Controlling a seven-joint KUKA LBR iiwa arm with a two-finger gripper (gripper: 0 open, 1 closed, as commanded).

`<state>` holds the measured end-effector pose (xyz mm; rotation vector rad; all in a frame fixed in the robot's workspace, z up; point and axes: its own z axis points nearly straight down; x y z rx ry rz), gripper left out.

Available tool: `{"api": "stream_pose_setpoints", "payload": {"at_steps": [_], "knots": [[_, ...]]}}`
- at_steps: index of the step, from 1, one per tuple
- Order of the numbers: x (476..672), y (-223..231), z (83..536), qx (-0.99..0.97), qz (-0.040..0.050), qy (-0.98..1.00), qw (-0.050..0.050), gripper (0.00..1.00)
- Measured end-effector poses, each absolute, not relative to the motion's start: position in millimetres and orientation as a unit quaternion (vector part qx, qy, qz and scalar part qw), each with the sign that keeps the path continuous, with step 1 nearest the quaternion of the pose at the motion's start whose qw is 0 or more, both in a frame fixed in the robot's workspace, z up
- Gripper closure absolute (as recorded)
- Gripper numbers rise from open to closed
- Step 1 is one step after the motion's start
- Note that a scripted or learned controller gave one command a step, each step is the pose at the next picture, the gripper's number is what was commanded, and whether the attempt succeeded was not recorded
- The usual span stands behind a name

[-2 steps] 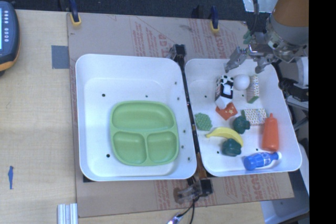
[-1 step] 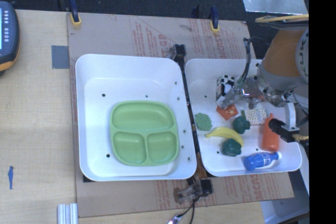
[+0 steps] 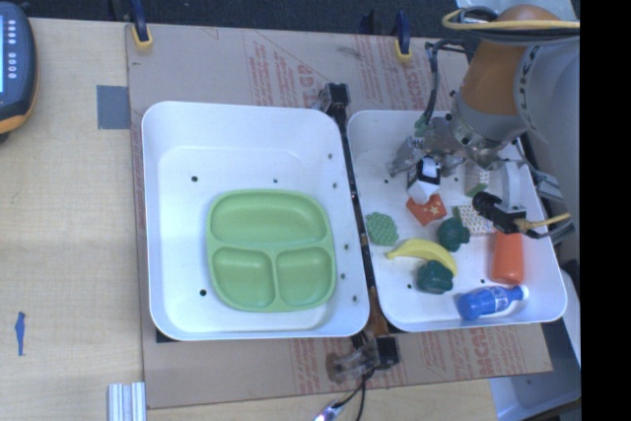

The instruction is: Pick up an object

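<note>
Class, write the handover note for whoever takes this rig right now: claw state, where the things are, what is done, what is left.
Claw: low in the right bin, at its far end, just above the red block. Open or shut cannot be judged, and nothing is seen held.
Right bin: red block, banana, green lump, two dark green pieces, orange block, blue bottle.
Left bin: green tray.
Done: arm is over the objects.
Left: grasp and lift one.
</note>
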<state>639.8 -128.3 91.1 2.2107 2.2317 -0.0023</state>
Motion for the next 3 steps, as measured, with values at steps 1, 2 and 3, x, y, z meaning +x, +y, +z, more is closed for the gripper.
{"api": "stream_pose_setpoints", "payload": {"at_steps": [1,2,3], "knots": [[638.2,-131.0,103.5,0.704,-0.0022,0.710,-0.001,1.00],[585.5,-53.9,197.7,0.703,0.0016,0.711,0.000,1.00],[559.0,-36.9,238.4,0.705,0.0001,0.709,-0.001,1.00]]}}
